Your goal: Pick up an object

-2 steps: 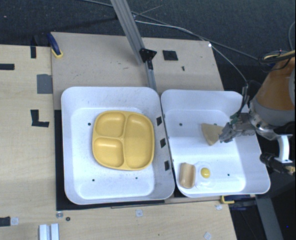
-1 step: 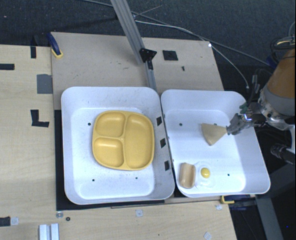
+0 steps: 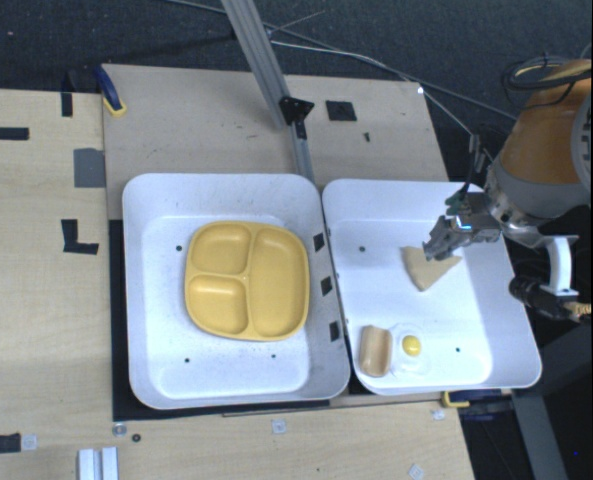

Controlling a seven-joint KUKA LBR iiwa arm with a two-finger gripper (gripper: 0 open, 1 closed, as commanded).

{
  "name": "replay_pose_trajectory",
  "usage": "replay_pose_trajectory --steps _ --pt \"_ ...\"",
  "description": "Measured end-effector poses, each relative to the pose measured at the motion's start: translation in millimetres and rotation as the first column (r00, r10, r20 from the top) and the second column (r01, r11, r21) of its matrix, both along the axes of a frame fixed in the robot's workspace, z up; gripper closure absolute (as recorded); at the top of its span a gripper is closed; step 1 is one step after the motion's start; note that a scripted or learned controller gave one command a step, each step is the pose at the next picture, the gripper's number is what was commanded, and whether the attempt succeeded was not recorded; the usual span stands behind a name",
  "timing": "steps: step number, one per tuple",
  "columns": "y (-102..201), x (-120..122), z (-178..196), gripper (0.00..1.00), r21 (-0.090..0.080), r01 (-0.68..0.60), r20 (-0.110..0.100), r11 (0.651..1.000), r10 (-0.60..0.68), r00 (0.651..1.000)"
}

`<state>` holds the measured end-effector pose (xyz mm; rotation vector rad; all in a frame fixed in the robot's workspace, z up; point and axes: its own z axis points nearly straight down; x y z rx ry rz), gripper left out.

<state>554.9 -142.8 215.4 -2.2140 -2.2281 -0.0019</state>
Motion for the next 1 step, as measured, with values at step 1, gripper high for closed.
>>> replay_pose_trajectory --steps 1 --pt "50.8 14.9 -8.6 1.0 0.0 0.0 -0.002 1.0 0.0 1.0"
